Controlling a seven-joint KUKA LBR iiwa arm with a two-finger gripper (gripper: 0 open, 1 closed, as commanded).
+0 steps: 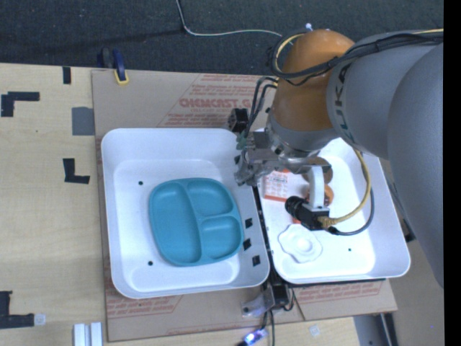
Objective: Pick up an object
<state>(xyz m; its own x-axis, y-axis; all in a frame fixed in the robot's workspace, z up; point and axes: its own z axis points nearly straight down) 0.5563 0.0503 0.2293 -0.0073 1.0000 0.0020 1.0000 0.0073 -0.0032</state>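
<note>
A blue plate (195, 219) lies flat in the left bin (115, 193). In the right bin (389, 258), the gripper (277, 170) hangs over a red-and-white packet (274, 187), just ahead of a white lid (300, 244); its grip state cannot be told.

The arm (403, 92) is bulky and grey, with a rounded orange band (310, 85) above the wrist. Black and yellow cables (360, 207) loop around its metal hand (252, 166).
</note>
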